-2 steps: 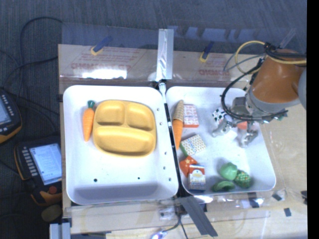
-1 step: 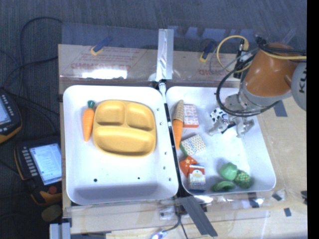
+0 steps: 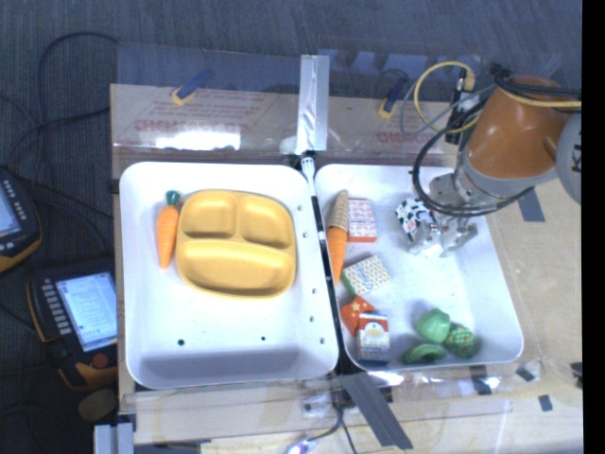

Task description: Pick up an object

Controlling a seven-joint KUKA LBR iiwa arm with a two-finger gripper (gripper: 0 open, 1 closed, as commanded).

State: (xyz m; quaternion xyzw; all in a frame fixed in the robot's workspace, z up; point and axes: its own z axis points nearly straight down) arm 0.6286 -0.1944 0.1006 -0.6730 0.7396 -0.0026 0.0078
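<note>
My gripper (image 3: 444,240) is low in the right bin (image 3: 492,282), near its far right part, under the arm's orange band (image 3: 515,130). Its two fingers point down with a gap between them, and only white bin floor shows in that gap. A small black-and-white toy (image 3: 409,217) lies just left of the gripper, close to the left finger but not between the fingers. Other objects in this bin are a pink box (image 3: 361,220), a patterned box (image 3: 367,275), a long orange cone-like piece (image 3: 336,239), a small carton (image 3: 373,337) and green toys (image 3: 435,327).
The left bin (image 3: 151,348) holds a yellow divided plate (image 3: 236,242) and a toy carrot (image 3: 167,235) beside it. A red piece (image 3: 353,310) lies by the dividing wall between the bins. Yellow and black cables (image 3: 435,83) loop above the right bin's far edge.
</note>
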